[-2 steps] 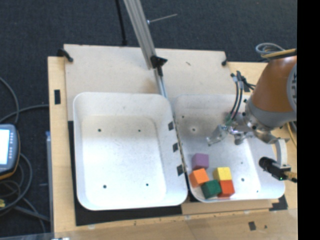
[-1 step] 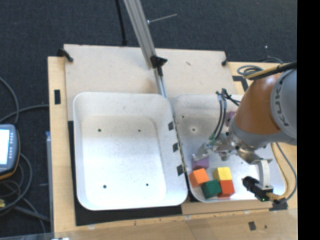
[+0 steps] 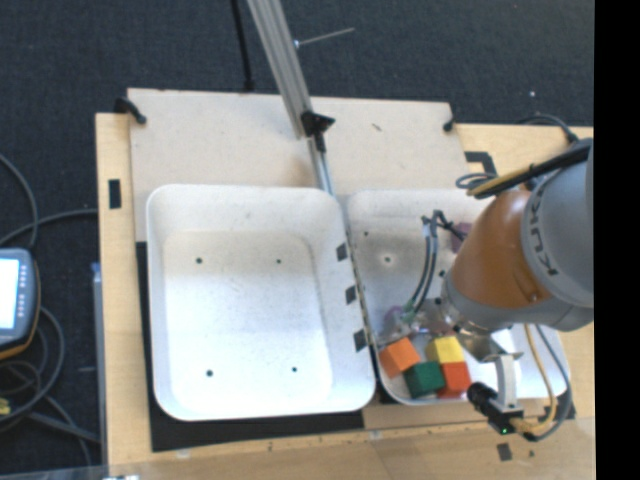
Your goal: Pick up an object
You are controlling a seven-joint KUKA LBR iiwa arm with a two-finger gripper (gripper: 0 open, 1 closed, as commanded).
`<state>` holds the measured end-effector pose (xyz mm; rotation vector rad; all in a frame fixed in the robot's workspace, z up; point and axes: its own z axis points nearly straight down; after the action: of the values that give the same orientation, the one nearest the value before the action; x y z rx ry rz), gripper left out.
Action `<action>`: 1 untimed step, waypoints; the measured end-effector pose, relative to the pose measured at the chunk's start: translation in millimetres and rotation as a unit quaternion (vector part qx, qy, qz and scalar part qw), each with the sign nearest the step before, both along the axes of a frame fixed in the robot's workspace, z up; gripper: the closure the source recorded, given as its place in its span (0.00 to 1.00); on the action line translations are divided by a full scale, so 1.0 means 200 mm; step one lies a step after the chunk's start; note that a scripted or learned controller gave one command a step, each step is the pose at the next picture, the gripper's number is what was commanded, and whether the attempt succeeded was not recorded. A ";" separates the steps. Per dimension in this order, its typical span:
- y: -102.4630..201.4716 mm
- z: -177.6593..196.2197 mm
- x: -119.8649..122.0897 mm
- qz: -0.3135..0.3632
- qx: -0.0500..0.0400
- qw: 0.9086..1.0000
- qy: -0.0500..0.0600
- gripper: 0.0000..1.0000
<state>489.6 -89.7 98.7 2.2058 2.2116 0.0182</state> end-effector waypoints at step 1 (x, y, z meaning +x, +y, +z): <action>0.00 0.06 0.01 -0.003 0.000 1.000 -0.002 1.00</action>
<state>491.3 -90.6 110.3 2.2106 2.2016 0.0224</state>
